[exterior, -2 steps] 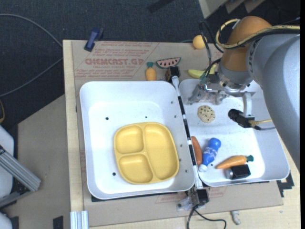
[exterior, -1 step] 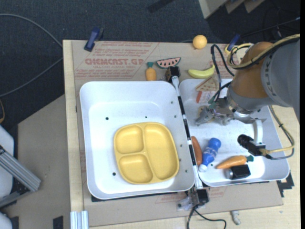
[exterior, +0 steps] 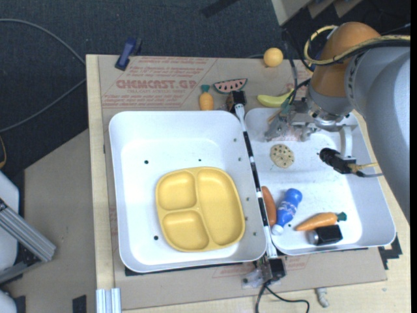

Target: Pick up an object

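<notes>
Cookie (exterior: 282, 155): round, tan, dark-speckled, lying flat; bare bin (exterior: 374, 204) floor at 3 o'clock. Gripper (exterior: 290, 126) at 12 o'clock, beside rim; opening cannot be told.

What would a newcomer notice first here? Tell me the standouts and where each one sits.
The big yellow three-compartment plastic tray dominates, lying in the middle of the left white bin. Next comes the grey arm with its orange band, reaching in from the right so that its gripper hangs over the far end of the right white bin. Nearer the camera in that bin lie a blue-and-white bottle and an orange toy carrot.
</notes>
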`<state>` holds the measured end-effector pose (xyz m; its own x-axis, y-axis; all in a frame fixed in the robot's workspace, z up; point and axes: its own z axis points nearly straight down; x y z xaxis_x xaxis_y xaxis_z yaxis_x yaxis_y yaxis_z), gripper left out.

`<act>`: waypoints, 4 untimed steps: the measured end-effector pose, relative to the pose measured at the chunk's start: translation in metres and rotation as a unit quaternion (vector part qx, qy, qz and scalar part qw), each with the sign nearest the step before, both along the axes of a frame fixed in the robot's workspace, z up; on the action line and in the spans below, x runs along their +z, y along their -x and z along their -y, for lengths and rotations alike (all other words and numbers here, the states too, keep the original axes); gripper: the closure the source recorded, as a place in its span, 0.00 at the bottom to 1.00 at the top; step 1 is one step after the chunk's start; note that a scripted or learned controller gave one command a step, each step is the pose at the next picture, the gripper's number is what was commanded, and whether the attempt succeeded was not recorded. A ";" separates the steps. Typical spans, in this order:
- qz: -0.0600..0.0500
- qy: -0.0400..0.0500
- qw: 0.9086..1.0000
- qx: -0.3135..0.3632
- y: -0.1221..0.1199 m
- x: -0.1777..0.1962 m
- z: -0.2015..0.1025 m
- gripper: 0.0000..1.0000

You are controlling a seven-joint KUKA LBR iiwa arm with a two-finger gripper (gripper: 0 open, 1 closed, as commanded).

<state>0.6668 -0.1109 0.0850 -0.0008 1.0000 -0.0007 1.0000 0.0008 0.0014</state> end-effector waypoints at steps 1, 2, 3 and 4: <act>-0.002 -0.001 1.000 -0.001 0.073 -0.001 -0.004 0.00; 0.000 0.000 1.000 0.000 0.002 0.000 -0.004 0.00; -0.001 0.000 1.000 -0.001 0.082 -0.001 -0.008 0.00; -0.002 -0.001 1.000 -0.001 0.159 -0.001 -0.008 0.00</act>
